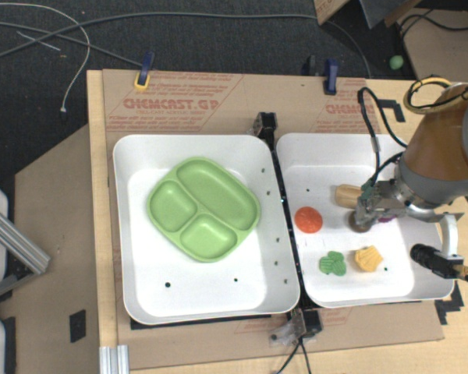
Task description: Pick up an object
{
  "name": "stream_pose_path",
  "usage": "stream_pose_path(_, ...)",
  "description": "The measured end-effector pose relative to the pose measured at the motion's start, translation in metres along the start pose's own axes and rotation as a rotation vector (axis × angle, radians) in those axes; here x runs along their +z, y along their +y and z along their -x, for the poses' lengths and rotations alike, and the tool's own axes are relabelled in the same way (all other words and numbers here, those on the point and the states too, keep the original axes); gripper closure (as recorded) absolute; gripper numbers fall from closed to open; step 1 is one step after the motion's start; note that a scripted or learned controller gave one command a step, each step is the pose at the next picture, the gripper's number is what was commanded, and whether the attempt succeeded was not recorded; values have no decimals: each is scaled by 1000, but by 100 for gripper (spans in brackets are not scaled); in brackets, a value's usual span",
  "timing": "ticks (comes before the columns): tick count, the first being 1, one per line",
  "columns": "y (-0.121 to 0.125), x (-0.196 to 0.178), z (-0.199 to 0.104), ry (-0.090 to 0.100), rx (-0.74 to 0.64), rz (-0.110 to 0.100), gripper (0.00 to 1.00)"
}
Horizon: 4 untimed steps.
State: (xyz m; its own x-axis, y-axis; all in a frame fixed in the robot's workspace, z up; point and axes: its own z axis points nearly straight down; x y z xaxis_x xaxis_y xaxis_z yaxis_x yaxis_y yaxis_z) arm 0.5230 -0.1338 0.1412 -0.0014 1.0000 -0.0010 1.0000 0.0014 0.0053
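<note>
The right bin (327, 150) holds an orange-red round piece (309, 220), a green leafy toy (333, 264), a yellow ridged piece (367, 259) and a tan cylinder (345, 195). My gripper (364, 216) hangs low in this bin, just right of the orange-red piece and directly below the tan cylinder. A small purple bit (387, 217) peeks out at the gripper's right side. The arm (443, 154) comes in from the right and hides the bin's right part.
The left bin (140, 287) carries a light green divided plate (203, 208). Black clamps sit between the bins at the top (264, 122) and bottom (303, 323). Cables loop over the arm and across the dark floor at upper left.
</note>
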Motion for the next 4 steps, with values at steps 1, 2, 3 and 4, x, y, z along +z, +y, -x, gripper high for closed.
stream_pose_path(1, 5, -64, 1, -1, -1, 3, 100)
stream_pose_path(2, 6, -109, 6, -1, 0, 1, 100)
stream_pose_path(3, 3, -115, -52, 5, -4, -6, 100)
stream_pose_path(4, -9, -114, -110, 5, -4, -8, 100)
